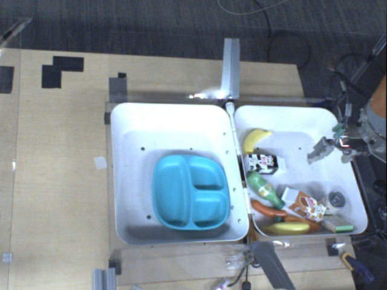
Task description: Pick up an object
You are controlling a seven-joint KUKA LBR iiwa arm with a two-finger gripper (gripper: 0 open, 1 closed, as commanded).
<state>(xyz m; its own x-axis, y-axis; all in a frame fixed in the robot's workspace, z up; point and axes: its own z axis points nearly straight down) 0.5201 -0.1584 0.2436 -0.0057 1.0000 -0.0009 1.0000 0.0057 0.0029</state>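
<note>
— What sits in the left bin [130, 125]?
— A blue divided plate [190, 192], lying flat.
— And the right bin [302, 115]?
— A yellow banana [255, 139] near the divider, a black-and-white carton [261, 161] below it, then a green bottle [263, 188], an orange carrot [267, 209], a second banana [289, 227], a red-and-white packet [308, 206] and a small grey can [336, 199].
— The gripper [329, 148]?
— Above that bin's right side, clear of everything; whether its fingers are open, I cannot tell.

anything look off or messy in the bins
Nothing spilled or damaged. The right bin is lopsided: the yellow banana, green bottle and small carton crowd its left and near sides. The blue tray lies flat in the left bin.
</note>
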